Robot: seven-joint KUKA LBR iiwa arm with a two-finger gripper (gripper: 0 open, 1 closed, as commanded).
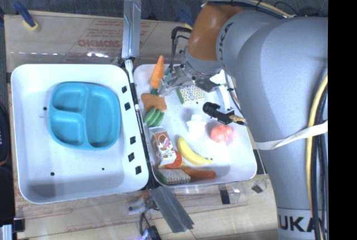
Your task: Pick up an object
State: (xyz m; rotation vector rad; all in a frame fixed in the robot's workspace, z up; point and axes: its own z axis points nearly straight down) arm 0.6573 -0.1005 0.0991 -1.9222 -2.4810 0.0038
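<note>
We see the arm [273, 77] reaching in over the right bin [239, 162], with the pincer [169, 80] low at the bin's far left corner. We cannot tell whether the pincer is apart or together, and we see nothing held in it.

Just beside it, on its left, lies a carrot [158, 70], and a checkered packet [191, 94] lies on its right. Nearer the camera along the bin's left wall are a brown piece [154, 102], a green vegetable [153, 116] and a small carton [163, 147]. A banana [192, 153] lies beside the carton, with a red sausage [198, 174] at the near wall. A pink ball [221, 133] and a white lump [196, 123] sit mid-bin.

The left bin [22, 121] holds a blue divided plate [86, 116]. Both bins rest on the surface [67, 38].
</note>
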